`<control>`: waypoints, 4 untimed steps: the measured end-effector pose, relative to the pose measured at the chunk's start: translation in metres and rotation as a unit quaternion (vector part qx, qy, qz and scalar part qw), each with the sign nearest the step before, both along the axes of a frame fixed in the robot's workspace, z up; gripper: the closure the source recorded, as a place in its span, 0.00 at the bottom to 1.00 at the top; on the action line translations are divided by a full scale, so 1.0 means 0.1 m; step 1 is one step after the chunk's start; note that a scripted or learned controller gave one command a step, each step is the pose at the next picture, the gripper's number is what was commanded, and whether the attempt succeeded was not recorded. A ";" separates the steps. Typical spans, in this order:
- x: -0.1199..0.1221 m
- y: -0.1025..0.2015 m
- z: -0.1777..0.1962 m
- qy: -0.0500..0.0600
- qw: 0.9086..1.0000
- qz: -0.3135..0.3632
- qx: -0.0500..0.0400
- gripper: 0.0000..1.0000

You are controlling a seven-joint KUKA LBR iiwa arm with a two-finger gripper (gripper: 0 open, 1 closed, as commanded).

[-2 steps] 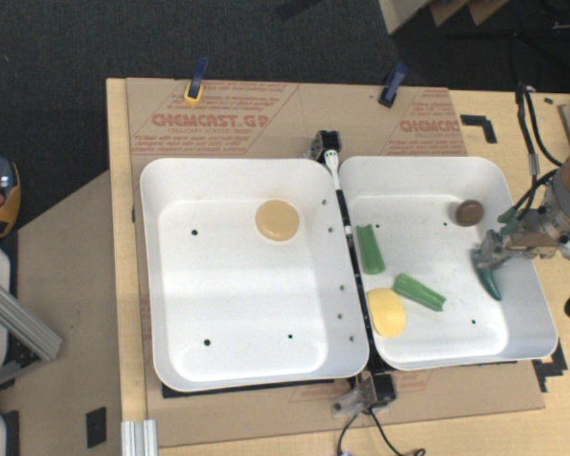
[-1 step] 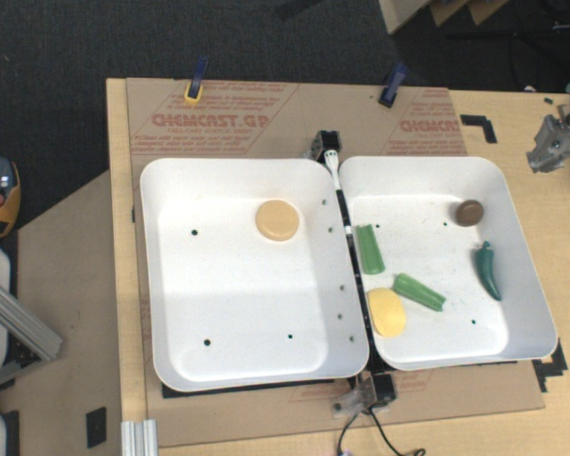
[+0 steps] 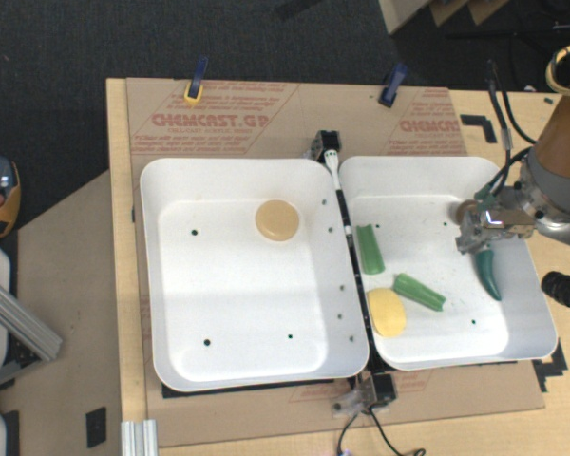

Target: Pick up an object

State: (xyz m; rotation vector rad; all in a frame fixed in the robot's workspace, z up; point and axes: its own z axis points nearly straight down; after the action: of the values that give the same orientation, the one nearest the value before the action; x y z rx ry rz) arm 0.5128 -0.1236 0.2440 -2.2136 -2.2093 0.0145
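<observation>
Two white bins [image 3: 171,255] sit side by side; from my console I see the right one holding two green pieces [image 3: 369,248], a yellow lump [image 3: 389,313] and a dark green pepper-shaped piece [image 3: 489,274]. I'd lower squarely over that last piece. Gripper [image 3: 482,224] hovers just above its top end, arm reaching from the right; I cannot tell its state.

arm [image 3: 560,174] cut off at right edge, dark green object [image 3: 489,274] partly hidden under end effector [image 3: 483,228]

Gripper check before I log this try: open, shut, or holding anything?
Gripper: cannot be told; it sits over the right bin, with a dark green pepper-like object just below it.
</observation>
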 end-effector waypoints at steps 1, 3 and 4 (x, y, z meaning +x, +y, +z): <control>0.20 0.91 0.46 -0.011 1.000 0.007 0.000 1.00; 0.09 1.66 0.54 -0.001 1.000 0.001 -0.002 1.00; 0.14 2.01 1.44 -0.014 1.000 0.003 0.000 1.00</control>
State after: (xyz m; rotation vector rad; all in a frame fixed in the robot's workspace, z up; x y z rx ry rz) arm 0.5268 0.0774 0.3879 -2.2204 -2.2304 -0.0147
